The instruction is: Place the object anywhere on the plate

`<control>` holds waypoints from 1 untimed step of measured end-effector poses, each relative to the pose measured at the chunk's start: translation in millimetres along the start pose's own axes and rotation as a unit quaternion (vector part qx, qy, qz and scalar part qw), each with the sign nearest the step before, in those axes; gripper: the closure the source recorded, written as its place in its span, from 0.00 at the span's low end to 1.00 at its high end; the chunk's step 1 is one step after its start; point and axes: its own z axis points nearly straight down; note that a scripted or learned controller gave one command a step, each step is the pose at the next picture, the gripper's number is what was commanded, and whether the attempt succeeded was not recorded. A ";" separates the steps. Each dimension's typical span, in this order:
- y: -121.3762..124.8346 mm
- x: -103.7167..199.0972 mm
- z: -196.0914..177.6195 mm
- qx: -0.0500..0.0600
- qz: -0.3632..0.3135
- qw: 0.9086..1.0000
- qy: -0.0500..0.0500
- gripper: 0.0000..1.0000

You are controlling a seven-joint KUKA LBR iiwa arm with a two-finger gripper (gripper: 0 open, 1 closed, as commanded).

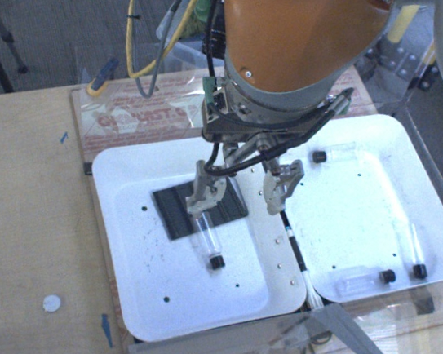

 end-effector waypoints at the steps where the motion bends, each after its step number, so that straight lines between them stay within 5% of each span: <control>1: -1.0 -1.6 -11.4 0.003 0.002 1.000 -0.003 1.00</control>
